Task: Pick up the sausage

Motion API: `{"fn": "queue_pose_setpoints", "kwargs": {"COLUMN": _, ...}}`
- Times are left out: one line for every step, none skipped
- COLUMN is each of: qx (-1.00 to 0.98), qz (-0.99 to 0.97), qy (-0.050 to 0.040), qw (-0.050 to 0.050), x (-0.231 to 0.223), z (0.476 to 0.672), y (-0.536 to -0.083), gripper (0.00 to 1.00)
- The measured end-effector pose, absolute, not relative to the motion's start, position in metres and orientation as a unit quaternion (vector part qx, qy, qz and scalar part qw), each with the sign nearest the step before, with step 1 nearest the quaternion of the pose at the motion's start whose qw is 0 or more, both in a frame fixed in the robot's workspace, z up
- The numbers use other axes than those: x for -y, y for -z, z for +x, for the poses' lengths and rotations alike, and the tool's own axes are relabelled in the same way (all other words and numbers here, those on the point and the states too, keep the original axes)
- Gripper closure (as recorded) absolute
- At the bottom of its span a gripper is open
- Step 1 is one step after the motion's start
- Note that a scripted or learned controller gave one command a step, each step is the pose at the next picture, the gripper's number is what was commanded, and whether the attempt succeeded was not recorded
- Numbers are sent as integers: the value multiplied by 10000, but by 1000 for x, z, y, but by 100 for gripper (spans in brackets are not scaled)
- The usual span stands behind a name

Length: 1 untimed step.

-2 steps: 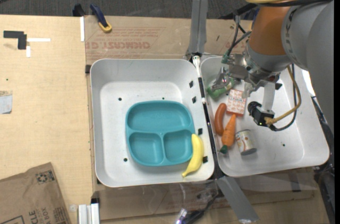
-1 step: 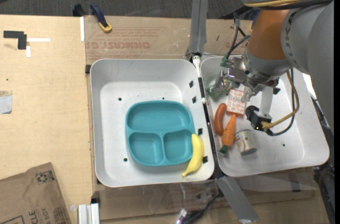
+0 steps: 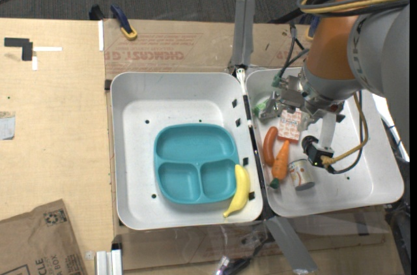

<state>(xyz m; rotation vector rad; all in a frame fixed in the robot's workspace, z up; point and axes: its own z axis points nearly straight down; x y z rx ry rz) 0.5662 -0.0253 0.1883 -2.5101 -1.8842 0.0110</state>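
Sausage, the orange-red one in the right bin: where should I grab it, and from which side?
Grip the orange-red sausage across its middle, coming straight down. It lies lengthwise along the white right bin's left wall, with the orange carrot close on its right, so finger room is tight there.

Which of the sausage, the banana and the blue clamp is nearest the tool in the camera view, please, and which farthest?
From the tool:
1. Sausage, right bin, just below-left of it.
2. Banana, left bin, beside the teal tray.
3. Blue clamp, bench's far edge, beyond the left bin.

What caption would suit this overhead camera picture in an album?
Robot arm reaches over the right bin near the sausage and carrot; banana beside the teal plate in the left bin.
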Motion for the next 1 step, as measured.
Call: {"fn": "queue_pose_setpoints", "kwargs": {"qx": 5945, "qz": -8041, "qy": -38, "qw": 19, "x": 24, "z": 562, "y": -188, "gripper": 0}}
